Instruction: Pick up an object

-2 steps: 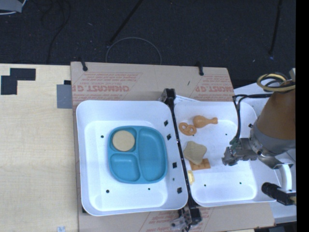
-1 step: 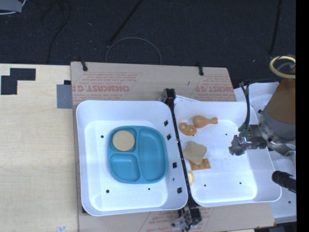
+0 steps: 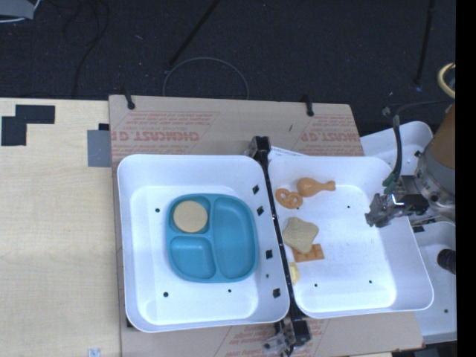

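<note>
Sitting side by side on the bench are two white bins. The left bin is holding a blue plate with a round cookie lying in its top-left part. The right bin is holding toy food near its left wall: a chicken leg, a pretzel, a bread slice and an orange cracker. The gripper is hanging over the right edge, holding nothing I can see; open or closed, I cannot tell.
</note>
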You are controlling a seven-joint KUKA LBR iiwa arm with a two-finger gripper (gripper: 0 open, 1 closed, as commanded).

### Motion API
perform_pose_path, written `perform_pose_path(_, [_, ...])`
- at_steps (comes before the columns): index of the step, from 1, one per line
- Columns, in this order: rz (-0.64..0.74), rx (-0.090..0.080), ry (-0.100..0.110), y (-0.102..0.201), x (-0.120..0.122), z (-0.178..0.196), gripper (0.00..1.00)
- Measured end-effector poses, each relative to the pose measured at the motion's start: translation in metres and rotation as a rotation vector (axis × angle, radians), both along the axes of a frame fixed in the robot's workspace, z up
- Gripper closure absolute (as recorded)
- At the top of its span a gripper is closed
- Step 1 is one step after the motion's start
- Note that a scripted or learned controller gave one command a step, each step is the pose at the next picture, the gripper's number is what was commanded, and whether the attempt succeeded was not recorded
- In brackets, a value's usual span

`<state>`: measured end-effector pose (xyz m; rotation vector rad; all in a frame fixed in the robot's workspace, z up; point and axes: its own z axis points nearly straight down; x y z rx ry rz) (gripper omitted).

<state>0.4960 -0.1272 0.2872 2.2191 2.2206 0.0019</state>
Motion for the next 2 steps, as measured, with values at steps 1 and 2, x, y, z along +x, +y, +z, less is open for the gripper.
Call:
perform_pose_path(1, [0.004,0.002,0.005,0.05,0.026,-0.01,1.0])
perform_pose_path(2, [0.003,0.002,0.006,0.098,0.052,-0.027,1.0])
